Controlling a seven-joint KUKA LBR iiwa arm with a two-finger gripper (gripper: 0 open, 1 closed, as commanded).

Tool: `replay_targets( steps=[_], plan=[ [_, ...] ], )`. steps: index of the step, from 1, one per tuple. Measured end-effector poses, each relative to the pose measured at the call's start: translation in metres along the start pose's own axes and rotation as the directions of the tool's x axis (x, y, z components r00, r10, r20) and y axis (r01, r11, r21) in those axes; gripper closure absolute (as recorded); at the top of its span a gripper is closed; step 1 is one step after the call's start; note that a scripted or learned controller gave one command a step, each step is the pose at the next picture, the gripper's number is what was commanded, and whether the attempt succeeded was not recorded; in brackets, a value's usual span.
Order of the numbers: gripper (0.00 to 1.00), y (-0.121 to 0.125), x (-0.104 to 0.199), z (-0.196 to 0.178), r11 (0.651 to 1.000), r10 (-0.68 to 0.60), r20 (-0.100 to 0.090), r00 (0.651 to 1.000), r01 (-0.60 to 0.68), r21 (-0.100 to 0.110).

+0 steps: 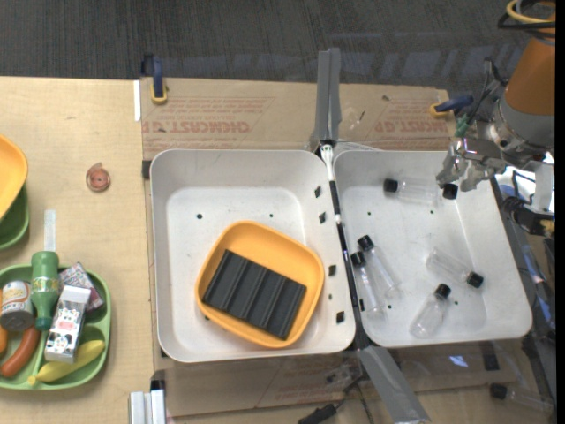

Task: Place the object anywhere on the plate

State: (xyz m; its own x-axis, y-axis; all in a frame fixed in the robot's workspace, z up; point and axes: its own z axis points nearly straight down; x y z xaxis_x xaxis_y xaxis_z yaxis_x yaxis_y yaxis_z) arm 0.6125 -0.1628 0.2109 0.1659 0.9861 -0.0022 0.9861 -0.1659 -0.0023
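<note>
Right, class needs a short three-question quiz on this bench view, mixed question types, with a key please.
1. True or false: the orange plate sits in the right bin.
2. What lies on the plate? A) a clear vial B) a dark ridged block C) a banana
3. Fill in: the gripper is over the ____ bin's far side, near a clear vial with a black cap.

Key: 1 false, it sits in the left bin; 2 B, the dark ridged block; 3 right.
</note>
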Motion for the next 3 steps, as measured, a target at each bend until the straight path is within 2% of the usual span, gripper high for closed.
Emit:
replay_targets(
  steps=[1,2,3],
  plan=[
    [1.0,-0.044,0.034,0.025,0.995,-0.101,-0.002,0.995,0.101,0.001],
    [1.0,-0.088,0.091,0.011,0.968,-0.252,-0.002,0.968,0.252,0.0],
    [1.0,-0.136,0.107,0.02,0.894,-0.448,-0.002,0.894,0.448,0.0]
  ],
)
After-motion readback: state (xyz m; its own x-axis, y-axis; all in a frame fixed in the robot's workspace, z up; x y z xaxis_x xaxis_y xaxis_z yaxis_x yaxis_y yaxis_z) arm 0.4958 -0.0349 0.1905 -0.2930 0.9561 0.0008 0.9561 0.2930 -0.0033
